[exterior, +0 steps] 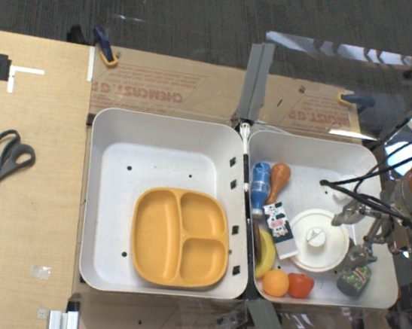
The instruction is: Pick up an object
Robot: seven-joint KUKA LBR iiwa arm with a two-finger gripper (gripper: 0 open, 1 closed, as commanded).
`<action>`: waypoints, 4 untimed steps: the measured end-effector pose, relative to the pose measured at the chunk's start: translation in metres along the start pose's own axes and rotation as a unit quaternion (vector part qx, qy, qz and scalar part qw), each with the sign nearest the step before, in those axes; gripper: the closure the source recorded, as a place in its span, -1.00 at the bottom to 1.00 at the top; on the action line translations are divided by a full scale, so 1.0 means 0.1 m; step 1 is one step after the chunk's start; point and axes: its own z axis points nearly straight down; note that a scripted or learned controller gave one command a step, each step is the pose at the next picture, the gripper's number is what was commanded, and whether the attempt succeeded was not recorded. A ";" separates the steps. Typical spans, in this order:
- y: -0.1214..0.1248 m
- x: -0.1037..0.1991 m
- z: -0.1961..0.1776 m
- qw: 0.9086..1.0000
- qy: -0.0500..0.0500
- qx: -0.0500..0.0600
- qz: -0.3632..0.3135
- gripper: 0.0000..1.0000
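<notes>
Fingers of the gripper (pixel 358 259), we cannot tell if open or closed, hang just right of the white lid (pixel 318 240), above a green object (pixel 354 280).

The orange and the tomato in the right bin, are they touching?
Touching. The camera view shows the orange pressed against the tomato, no gap between.

A single fixed camera is mounted above the bench (pixel 19 194), looking down at a slant. The left bin (pixel 104 184) and right bin (pixel 321 157) sit centre and right of frame at moderate range. The far bench edge lies toward the top.
</notes>
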 end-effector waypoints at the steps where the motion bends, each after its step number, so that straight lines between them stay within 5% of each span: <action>1: 0.01 -0.49 0.80 0.989 -0.011 0.001 0.146 -1.00; 2: -0.59 -0.89 0.50 0.983 -0.002 0.001 0.186 -1.00; 3: -0.61 -0.86 0.99 0.957 -0.005 0.001 0.291 -1.00; 4: -0.59 -0.36 1.05 0.936 0.001 0.000 0.353 -1.00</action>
